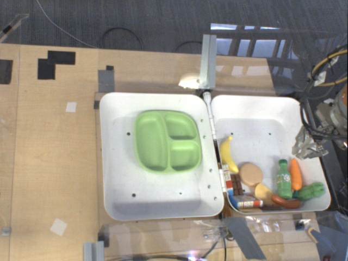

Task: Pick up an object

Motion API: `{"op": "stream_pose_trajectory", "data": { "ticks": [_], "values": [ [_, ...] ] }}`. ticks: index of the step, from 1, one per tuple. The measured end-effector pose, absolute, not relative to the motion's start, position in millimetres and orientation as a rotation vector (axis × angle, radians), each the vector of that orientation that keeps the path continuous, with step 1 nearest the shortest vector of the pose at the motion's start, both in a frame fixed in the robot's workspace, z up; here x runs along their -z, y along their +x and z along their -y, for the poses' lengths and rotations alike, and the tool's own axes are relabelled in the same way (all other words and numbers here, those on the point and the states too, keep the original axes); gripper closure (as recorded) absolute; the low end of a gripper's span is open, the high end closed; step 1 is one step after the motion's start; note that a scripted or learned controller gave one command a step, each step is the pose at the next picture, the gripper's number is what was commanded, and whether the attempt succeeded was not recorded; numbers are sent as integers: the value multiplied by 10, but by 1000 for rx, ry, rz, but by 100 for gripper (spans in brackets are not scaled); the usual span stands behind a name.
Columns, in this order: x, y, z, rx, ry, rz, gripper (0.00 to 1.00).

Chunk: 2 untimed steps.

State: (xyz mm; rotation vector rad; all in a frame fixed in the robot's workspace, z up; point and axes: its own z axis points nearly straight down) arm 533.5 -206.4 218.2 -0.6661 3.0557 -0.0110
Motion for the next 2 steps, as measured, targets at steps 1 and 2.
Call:
{"op": "stream_pose_trajectory", "data": {
  "ticks": [1,2],
  "values": [
    [-937,5266,1954,6,-902,-2997,100],
    [-1353,5162,2060,9,-1381,-2812,100]
  ]
}}
